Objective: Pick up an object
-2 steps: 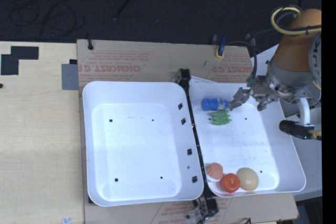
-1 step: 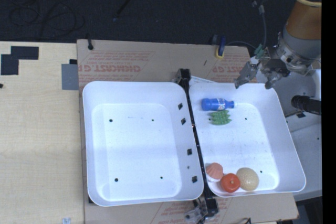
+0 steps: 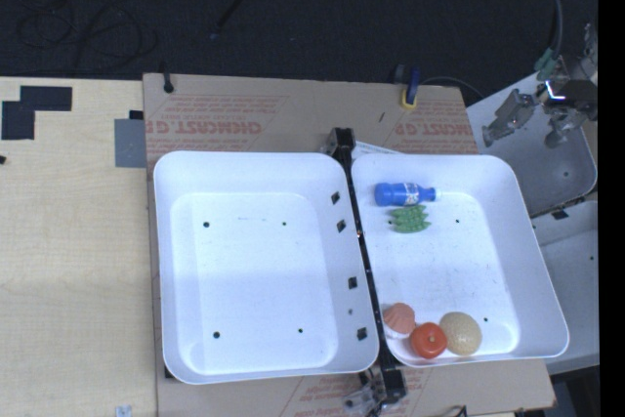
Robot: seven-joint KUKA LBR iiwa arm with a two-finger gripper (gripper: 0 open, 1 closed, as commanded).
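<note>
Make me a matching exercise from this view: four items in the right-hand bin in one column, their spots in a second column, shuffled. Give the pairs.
Things:
1. blue bottle
2. green toy
3. red ball
4. beige ball

Places:
A. near edge, between the pink piece and the beige ball
B. just below the bottle
C. far end, lying on its side
D. near edge, rightmost of the cluster

Pairs: 1-C, 2-B, 3-A, 4-D

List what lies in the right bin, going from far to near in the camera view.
Blue bottle → green toy → pink shell-like piece → beige ball → red tomato-like ball.
</note>
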